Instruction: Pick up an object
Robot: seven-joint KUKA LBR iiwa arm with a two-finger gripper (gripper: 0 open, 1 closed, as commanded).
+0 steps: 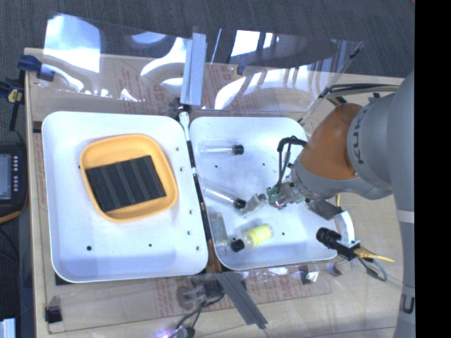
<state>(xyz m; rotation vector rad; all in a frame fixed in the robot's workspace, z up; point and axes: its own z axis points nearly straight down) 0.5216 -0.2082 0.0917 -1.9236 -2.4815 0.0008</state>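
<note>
Tool (pixel 277 197) is seen low in the right bin (pixel 282 134), right of the bin's middle. The arm (pixel 373 146) is brought in from the right, with its orange band (pixel 330 152) over the bin's right side. Tool state cannot be told: the tip is too small and cluttered to read. Nothing is seen gripped in it.

Pickable items, all lying in the right bin:
- middle tube (pixel 224 197): clear, lying flat, with the black cap (pixel 240 204) at its right end. The cap is just left of the tool tip; contact cannot be confirmed.
- far tube (pixel 217 148): clear, lying flat toward the far wall, black cap pointed right, well apart from the tool.
- yellow vial (pixel 255 234): lying flat near the near wall, dark cap at its left end, near and slightly left of the tool, apart from it.
- clear piece (pixel 216 225): lying by the left wall, just left of the yellow vial; its type cannot be made out.

In the left bin (pixel 106 255) an orange tray (pixel 91 159) is held, set toward the far side, with a dark ribbed insert (pixel 127 182) lying inside it. Both bins are set side by side, touching, on the counter (pixel 127 303).
</note>
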